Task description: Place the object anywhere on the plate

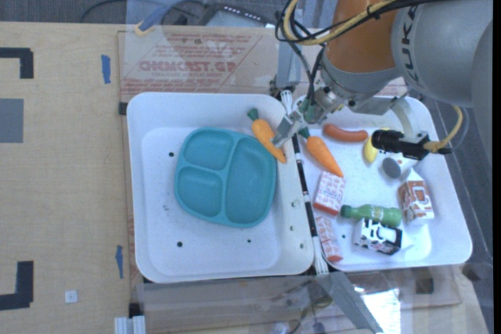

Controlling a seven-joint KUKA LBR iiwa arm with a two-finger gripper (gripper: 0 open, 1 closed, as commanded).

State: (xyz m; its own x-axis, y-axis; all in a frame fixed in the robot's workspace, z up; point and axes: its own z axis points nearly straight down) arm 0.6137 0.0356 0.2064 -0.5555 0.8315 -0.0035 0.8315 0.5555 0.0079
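A teal divided plate (225, 177) lies in the left bin (149, 238). An orange carrot (266, 138) with a green top hangs slanted at the plate's upper right rim, its tip over the edge. My gripper (285, 131) reaches in from the right, just left of the wall between the bins, and is shut on the carrot's middle. The grey arm and its orange band rise behind it.
The right bin (446, 246) holds a second carrot (322, 155), a sausage (344, 134), a small yellow piece (369, 152), a grey piece (390, 167), a green bottle (373, 213), small cartons (329, 193) and a black-and-white box (378, 235).
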